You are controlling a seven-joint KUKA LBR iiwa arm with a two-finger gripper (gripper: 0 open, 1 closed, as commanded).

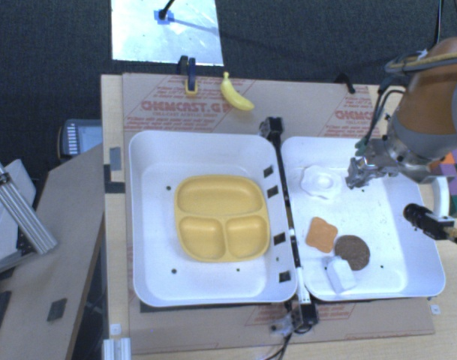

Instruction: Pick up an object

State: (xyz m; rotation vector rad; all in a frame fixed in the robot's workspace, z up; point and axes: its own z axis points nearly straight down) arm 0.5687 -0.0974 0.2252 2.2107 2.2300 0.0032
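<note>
White cup [319, 181] sits just left of the pincer [357, 174], nearest target, roughly round so no long axis; can't tell if pincer is apart or together.

One fixed cam above bench, looking down at a slant on both white bins [213, 145], arm [431, 103] entering from right.

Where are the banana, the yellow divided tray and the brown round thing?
banana [236, 95]: camera view, middle of its curved body.
yellow divided tray [217, 196]: camera view, its large upper compartment.
brown round thing [352, 251]: camera view, centre of its top.
</note>
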